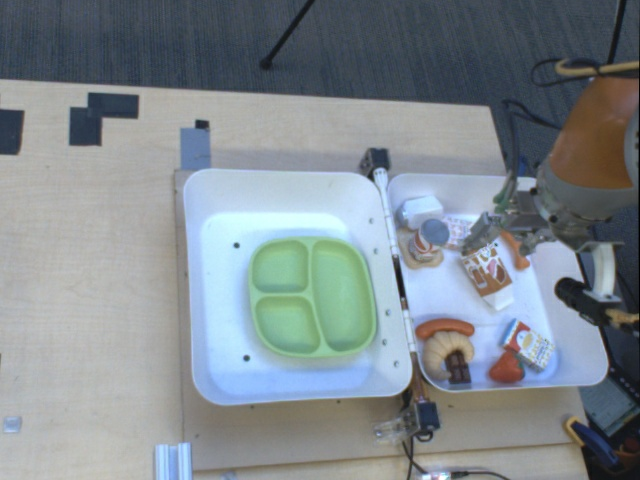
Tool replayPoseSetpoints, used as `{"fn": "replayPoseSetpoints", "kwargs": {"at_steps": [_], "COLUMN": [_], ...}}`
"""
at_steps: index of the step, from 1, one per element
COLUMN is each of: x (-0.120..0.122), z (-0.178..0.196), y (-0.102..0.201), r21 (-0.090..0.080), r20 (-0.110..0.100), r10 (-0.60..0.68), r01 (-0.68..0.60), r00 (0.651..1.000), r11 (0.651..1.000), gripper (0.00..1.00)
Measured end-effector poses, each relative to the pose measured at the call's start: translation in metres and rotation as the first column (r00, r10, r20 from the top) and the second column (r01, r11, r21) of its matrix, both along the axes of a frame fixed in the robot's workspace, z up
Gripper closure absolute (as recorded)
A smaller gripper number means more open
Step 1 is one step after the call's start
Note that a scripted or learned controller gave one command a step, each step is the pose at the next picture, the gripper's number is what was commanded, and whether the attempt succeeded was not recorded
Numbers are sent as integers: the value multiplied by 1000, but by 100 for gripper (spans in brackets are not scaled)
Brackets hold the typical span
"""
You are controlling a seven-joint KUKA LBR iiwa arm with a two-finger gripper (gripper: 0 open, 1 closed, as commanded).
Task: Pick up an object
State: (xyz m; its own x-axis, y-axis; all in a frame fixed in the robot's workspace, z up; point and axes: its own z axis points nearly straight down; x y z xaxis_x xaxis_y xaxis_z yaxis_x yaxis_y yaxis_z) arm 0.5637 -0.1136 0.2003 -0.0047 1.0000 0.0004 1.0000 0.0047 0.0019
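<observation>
My gripper (500,236) hangs over the back of the right bin (578,368), reaching in from the right below the orange wrist band. It is open, with nothing between its fingers. Just below it lies a brown and white carton (489,272), tilted. An orange piece (521,254) lies beside the carton on its right. Left of the gripper sit a white block (420,209), a grey-blue round cap (435,233) and a small cupcake-like toy (421,254).
The front of the right bin holds a hot dog (445,327), a pastry (447,349), a red strawberry (506,369) and a small colourful box (529,346). The left bin (215,268) holds a green divided plate (311,297). A divider rail (392,268) separates the bins.
</observation>
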Motion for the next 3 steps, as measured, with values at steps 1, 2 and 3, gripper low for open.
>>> {"fn": "replayPoseSetpoints", "kwargs": {"at_steps": [1,2,3], "x": [21,23,44], "z": [-113,-102,27], "y": [-23,-23,40], "r21": [-1,0,0], "r20": [2,5,3], "r10": [-2,-1,1], "r01": [2,1,-1], "r00": [1000,1000,1000], "r11": [1000,1000,1000], "gripper": [0,100,100]}}
